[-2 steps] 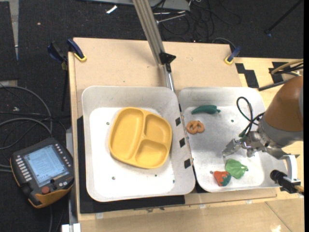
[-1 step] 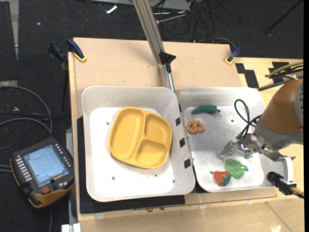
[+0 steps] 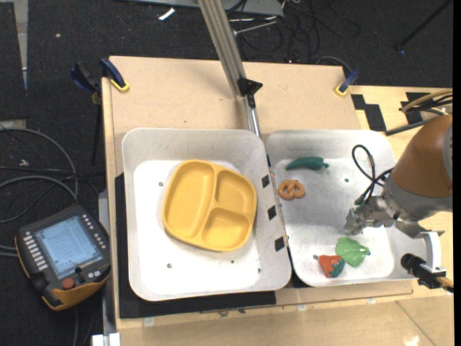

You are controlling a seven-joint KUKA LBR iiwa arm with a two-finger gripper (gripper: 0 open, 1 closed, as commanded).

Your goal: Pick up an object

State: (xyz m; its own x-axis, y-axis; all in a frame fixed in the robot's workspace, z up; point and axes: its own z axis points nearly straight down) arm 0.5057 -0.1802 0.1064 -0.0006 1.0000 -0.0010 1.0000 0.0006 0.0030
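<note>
No lettering, label, brand or number can be read anywhere in the frame. The lit grey screen of the orange-and-black handheld control pendant (image 3: 63, 254), lying on the floor at lower left, shows rows too small and blurred to make out. A black-and-tan stepped pattern on the wooden bench top (image 3: 382, 110), at upper right, carries no legible characters.

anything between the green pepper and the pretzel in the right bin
Nothing: in the camera view the green pepper and the pretzel are parted by bare floor of the right bin.
</note>
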